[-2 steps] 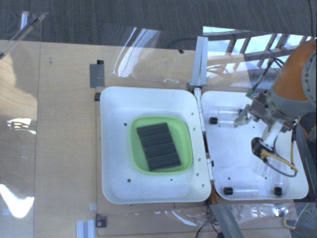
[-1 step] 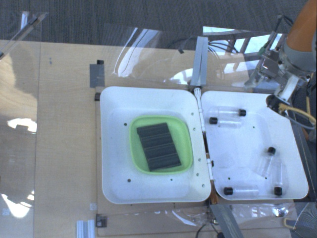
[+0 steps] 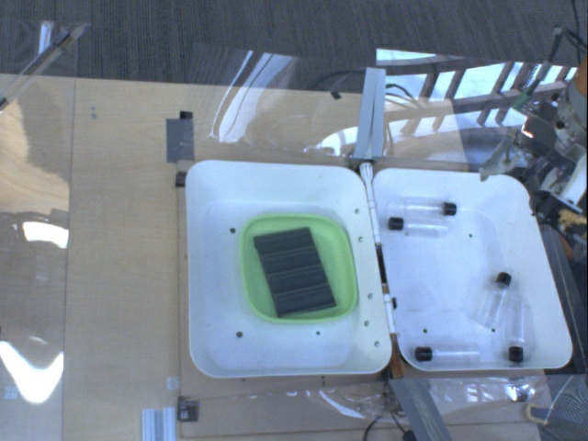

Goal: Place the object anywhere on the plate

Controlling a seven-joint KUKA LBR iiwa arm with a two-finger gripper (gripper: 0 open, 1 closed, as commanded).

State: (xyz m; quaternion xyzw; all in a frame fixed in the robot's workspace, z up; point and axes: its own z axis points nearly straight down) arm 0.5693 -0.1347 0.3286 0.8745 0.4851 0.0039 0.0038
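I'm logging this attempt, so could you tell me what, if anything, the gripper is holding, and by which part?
That cannot be told. The dark ridged block lies on the green plate, and the clear tubes lie in the right bin.

You have two bins touching side by side, with the left bin (image 3: 207, 338) as your landmark. A plate (image 3: 250, 246) sits in its middle, and a ridged slab (image 3: 293, 271) lies on that plate, tilted. To the landmark's right, the right bin (image 3: 441, 255) holds four tubes: one (image 3: 421, 216) at the back, one (image 3: 446, 354) at the front, two (image 3: 507, 315) at its front right corner.
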